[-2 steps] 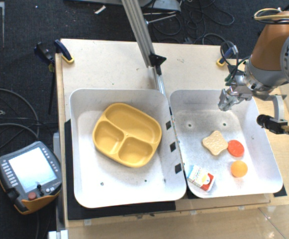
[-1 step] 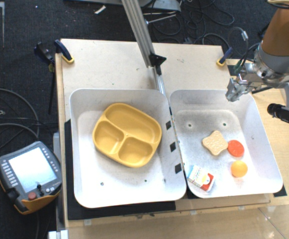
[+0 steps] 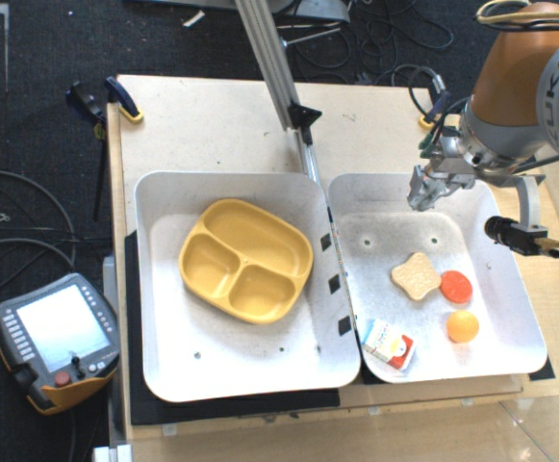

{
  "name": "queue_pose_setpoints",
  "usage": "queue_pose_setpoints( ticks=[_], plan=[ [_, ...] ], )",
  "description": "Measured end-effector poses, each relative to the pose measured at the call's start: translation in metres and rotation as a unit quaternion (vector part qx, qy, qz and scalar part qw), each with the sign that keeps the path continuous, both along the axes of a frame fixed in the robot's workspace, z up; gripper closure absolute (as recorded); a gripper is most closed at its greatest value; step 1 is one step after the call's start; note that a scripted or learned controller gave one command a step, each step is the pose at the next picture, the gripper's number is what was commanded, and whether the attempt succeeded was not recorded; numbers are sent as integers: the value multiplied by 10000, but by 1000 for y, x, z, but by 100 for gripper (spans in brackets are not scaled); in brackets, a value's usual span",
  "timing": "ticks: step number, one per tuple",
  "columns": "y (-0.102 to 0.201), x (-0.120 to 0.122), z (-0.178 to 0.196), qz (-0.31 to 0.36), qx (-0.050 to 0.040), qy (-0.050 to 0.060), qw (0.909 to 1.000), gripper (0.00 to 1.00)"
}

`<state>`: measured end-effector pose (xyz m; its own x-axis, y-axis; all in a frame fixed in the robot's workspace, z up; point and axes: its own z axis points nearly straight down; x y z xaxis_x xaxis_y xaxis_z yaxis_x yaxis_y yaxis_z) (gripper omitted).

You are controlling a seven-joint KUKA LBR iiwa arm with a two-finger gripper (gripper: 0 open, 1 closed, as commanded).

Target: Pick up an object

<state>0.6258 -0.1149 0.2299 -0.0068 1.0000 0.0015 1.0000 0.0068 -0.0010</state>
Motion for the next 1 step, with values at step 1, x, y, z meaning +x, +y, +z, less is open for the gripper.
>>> queue_pose_setpoints(
  ticks=[1],
  plan=[
    [48,-10,9,5,0,-8,10000,100]
  ],
)
